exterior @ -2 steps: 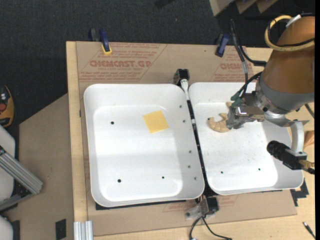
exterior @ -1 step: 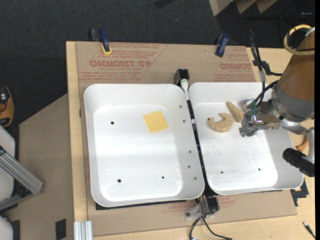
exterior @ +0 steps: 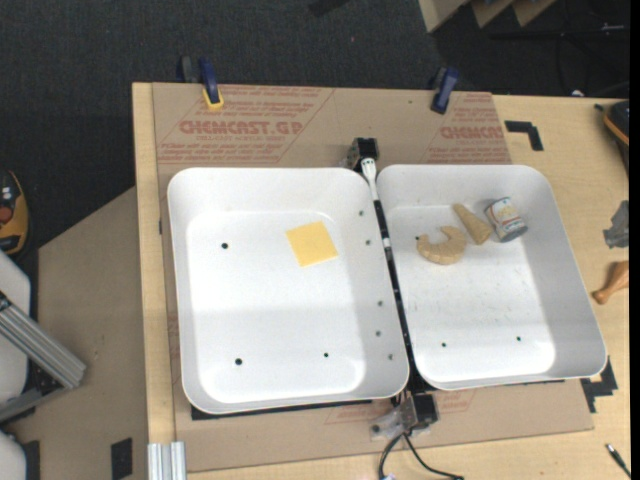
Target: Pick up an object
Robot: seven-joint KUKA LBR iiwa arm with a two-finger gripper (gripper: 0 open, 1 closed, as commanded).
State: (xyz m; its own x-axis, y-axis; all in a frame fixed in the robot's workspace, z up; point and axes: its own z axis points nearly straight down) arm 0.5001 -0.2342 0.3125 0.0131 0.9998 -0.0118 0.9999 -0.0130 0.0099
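Two white bins are set side by side on the worktop (exterior: 150,268): left bin (exterior: 190,298) and right bin (exterior: 560,298). Four loose things are counted. One flat yellow square (exterior: 311,243) lies alone in the left bin, upper middle, well apart from every wall. Three are clustered in the upper part of the right bin: one tan crescent (exterior: 441,247), its open side turned up-view; one tan block (exterior: 471,222), its long axis slanting from upper left to lower right; one small silver can (exterior: 505,218) on its side, just beside or touching the block's right end, which cannot be settled. Since the arm is said to reach in from the right, the right-bin cluster is judged the nearer target, the can nearest of all. The state of the jaws cannot be told. Two blue clamps (exterior: 210,80) are noted at the board's far edge.
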